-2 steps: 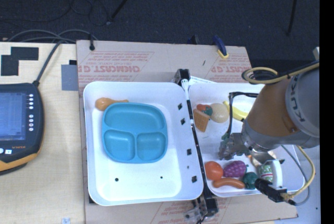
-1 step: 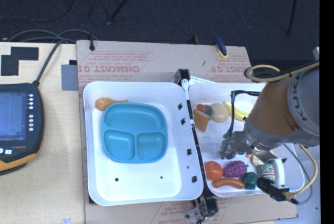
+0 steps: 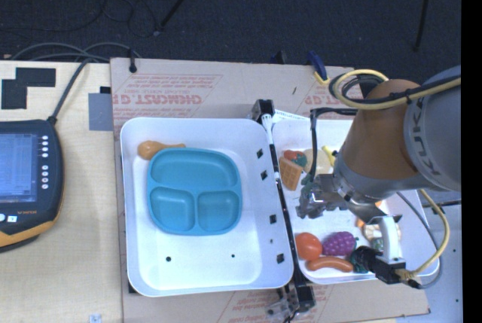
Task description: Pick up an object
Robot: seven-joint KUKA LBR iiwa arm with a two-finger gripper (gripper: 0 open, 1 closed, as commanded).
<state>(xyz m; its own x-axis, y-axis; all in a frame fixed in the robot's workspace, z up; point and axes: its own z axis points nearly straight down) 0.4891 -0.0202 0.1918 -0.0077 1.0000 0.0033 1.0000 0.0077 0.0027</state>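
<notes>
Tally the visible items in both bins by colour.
Blue: 1, divided plate
Orange: 3, spoon, round toy, sausage-shaped toy
Purple: 1, grapes
Multicoloured: 1, toy beside the divider
Total: 6; the arm hides other items.

A: The two bins (image 3: 196,276) are white. The left one has a light blue tray (image 3: 194,190) and an orange-tan spoon (image 3: 154,149) beside it.

B: In the right bin?

A: A purple grape bunch (image 3: 339,243), an orange-red round toy (image 3: 307,245), a red-orange sausage shape (image 3: 329,264), and a cone-like toy (image 3: 291,170) in pale orange with a red and green bit on top.

B: The arm?

A: Arm (image 3: 410,137) grey, with an orange band and a yellow cable looped above. The cardboard (image 3: 196,92) under the bins is brown with red print. The pendant (image 3: 26,182) is black and orange with a bluish screen.
</notes>
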